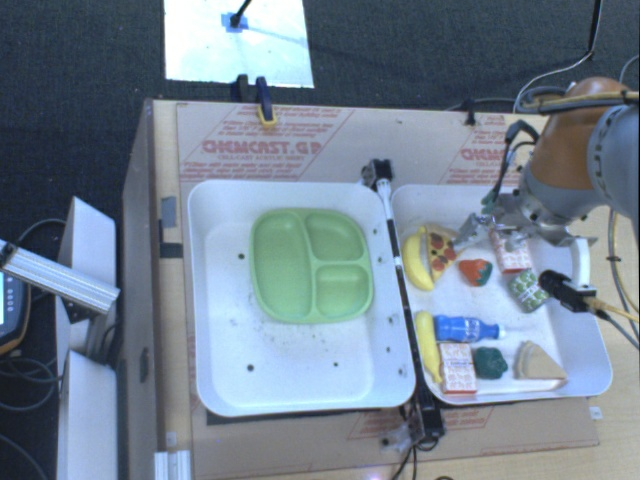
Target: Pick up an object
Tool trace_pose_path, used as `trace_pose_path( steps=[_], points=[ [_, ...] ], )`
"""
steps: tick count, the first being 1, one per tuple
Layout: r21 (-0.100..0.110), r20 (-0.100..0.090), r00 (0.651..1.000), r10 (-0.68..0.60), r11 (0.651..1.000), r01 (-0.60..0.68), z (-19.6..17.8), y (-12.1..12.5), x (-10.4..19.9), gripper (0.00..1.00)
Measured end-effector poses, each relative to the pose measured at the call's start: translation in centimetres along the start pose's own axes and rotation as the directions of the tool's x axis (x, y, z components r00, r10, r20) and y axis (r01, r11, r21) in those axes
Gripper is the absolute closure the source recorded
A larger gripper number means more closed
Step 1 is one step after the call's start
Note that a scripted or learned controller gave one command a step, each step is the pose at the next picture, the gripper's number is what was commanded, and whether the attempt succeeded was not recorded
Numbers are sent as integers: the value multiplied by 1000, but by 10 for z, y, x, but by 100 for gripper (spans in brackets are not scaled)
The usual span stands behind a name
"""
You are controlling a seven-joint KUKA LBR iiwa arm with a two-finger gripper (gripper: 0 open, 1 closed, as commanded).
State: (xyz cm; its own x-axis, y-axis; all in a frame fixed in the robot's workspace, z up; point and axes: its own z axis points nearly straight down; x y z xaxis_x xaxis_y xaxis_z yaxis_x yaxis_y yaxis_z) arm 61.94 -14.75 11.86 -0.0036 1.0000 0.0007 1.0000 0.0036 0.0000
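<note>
Camera view: gripper (497,230) low at right bin's (600,368) far edge, beside carton (513,253); finger state cannot be told. Risk: crowded toys; descent may nudge neighbours, spoiling the grasp.

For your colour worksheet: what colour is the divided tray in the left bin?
Light green tray, seen clearly in the camera view.

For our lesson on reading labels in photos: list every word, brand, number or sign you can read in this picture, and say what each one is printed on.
"CHEMCAST GP": red print on the brown protective sheet behind the left bin, repeated at its right end, where it reads less clearly.
Red-and-white carton in the right bin: print too small to read.
Blue bottle label: too blurred to read.
Small box near the gripper: unreadable.
</note>
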Motion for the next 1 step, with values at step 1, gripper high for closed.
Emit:
trace_pose_path(
  steps=[1],
  points=[
    [-12, 4, 1000, -1, 1000, 1, 29, 53, -51, 0]
  ],
)
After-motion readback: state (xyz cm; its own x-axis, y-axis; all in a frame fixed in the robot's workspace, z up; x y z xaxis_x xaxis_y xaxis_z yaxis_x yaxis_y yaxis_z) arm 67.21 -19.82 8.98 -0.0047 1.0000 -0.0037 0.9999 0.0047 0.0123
